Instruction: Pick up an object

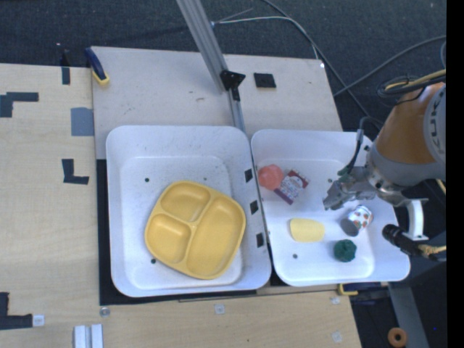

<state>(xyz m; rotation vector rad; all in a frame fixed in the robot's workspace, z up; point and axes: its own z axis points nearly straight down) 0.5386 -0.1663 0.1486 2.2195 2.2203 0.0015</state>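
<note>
The pincer [339, 196], grip state unreadable, hangs near the right bin's [319, 270] far edge above open floor.

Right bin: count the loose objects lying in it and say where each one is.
5. Pink ball and red-white packet at the far left; yellow piece mid-front; silver object by the gripper; green object near front. The arm may hide more.

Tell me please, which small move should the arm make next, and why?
Probably lower straight down onto the shiny grey object. The gripper hangs above the right bin, just up-left of that object, and nothing is seen between its fingers. The yellow piece lies farther left.
</note>
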